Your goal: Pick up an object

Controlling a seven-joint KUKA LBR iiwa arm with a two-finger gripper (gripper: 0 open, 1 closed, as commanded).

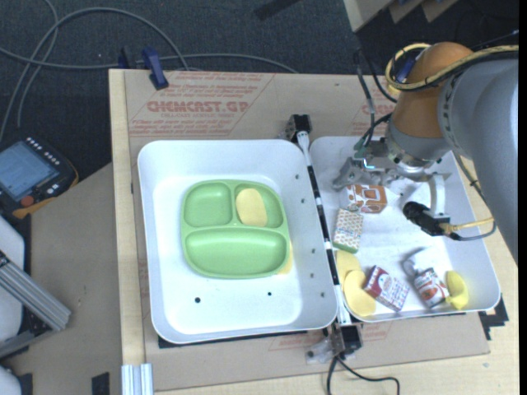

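Observation:
My gripper (pixel 367 169) hangs over the far left part of the right bin (pixel 384 245), just above an orange-and-white packet (pixel 368 197) that lies right below it. Whether the packet is touched cannot be told from here. Nearer the front lie a green patterned packet (pixel 349 229), a yellow piece (pixel 356 291), a red-and-white box (pixel 385 287), a small can (pixel 427 287) and another yellow piece (pixel 457 291). The grey arm with its orange band (pixel 428 97) comes in from the upper right.
The left bin (pixel 165 171) holds a green divided plate (pixel 235 230) with a yellow item (pixel 251 207) in its upper right compartment. A black plug with a yellow cable (pixel 422 215) hangs from the arm over the right bin. A black divider rail (pixel 317 212) runs between the bins.

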